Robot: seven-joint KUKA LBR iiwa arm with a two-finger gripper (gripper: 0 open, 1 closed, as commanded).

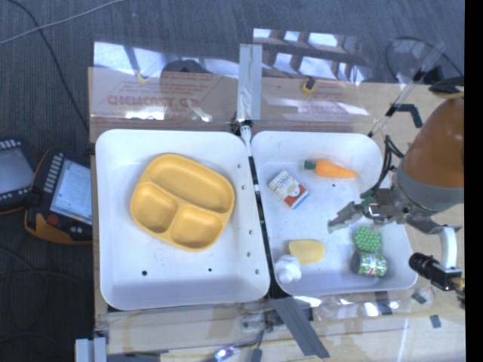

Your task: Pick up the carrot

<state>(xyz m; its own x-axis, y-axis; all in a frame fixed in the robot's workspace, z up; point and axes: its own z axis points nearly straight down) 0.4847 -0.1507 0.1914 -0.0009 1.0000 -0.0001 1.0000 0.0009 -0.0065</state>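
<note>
The orange carrot [332, 170], with a small green top at its left end, lies near the back of the right bin [377, 148]. My gripper [346, 216] hangs over the right bin's middle right, pointing left. It is in front of the carrot and well apart from it. Its fingers are spread open and nothing is between them.
The right bin also holds a small red and white box [288, 188], a pale yellow piece [306, 251], a white lump [287, 269], a green studded ball [367, 239] and a green can [369, 264]. A yellow divided plate [182, 200] sits in the left bin [113, 202].
</note>
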